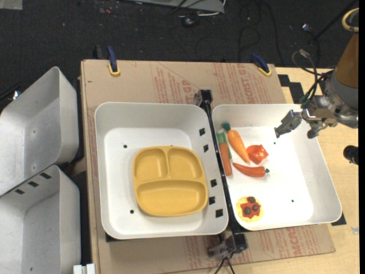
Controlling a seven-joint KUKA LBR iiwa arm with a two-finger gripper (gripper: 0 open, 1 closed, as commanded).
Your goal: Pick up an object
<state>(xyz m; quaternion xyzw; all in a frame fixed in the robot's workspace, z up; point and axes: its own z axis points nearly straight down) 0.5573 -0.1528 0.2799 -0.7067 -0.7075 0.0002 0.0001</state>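
White right bin [319, 170] holds the food toys: carrot [238, 145], red pepper chunk [258, 152], red chili [250, 170] and a long orange piece [226, 157] by the left wall, small pizza piece [250, 208] nearer the front. My end effector [299, 125] hangs over the bin's far right side, fingers spread apart, nothing between them. Yellow divided plate [170, 181] sits in the left bin [114, 153].

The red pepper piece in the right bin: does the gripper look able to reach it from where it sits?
Probably yes. The gripper hangs open above the right bin, and the red pepper piece lies uncovered, though the carrot and red chili crowd it.
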